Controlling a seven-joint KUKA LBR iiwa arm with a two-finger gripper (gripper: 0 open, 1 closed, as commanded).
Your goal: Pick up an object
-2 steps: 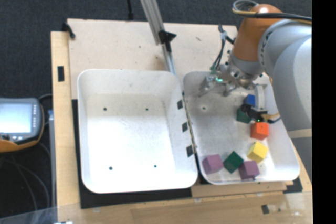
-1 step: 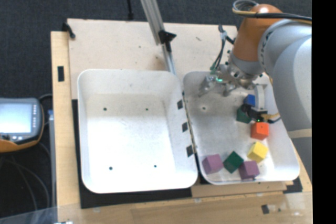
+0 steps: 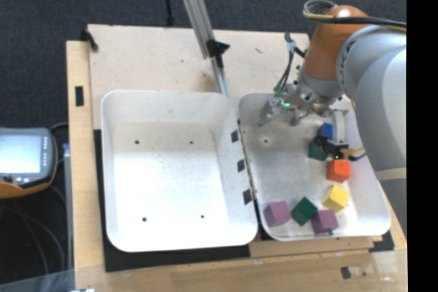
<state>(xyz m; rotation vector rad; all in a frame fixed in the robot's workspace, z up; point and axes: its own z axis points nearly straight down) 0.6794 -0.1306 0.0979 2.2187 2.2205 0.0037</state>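
Our gripper (image 3: 282, 113) hangs over the far end of the right bin (image 3: 274, 167); we see its fingers spread apart with nothing between them, above bare floor. We judge it well placed to descend, but off target: the blocks crowd the near right corner, an orange block (image 3: 338, 169), yellow block (image 3: 335, 197), green block (image 3: 304, 210) and two purple blocks (image 3: 276, 213). The left bin (image 3: 171, 167) sits alongside.

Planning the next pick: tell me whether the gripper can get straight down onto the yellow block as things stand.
Probably yes. The yellow block lies uncovered in the right bin, with the orange block close above it and a purple block just below. The gripper is over the bin's far end.
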